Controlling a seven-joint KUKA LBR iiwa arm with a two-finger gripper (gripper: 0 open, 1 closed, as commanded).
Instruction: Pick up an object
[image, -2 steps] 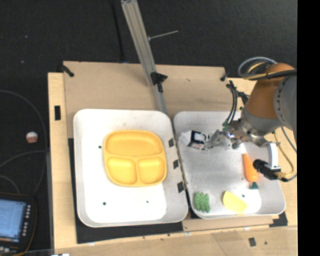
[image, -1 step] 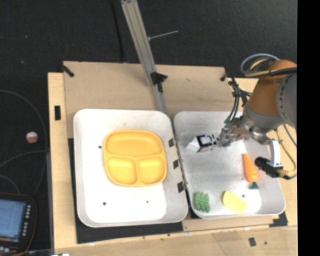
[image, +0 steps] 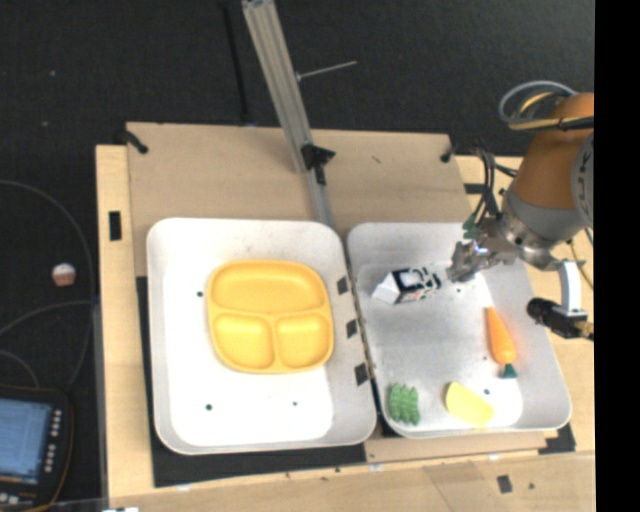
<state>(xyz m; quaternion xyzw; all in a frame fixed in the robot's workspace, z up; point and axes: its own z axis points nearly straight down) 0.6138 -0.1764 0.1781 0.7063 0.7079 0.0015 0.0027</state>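
The right bin (image: 440, 350) holds a small white and black carton (image: 406, 285) lying on its side near the back left. An orange carrot (image: 500, 338) lies by the right wall. At the front sit a green leafy piece (image: 403, 402) and a yellow lemon-like piece (image: 468, 404). My gripper (image: 464, 262) hangs over the back of this bin, just right of the carton. Nothing shows between its fingers.
The left bin (image: 180, 400) bears a yellow divided plate (image: 269, 314) in its middle. A slanted metal pole (image: 292, 120) rises behind the bins. The arm's orange band (image: 550, 165) sits over the right bin's back right corner.
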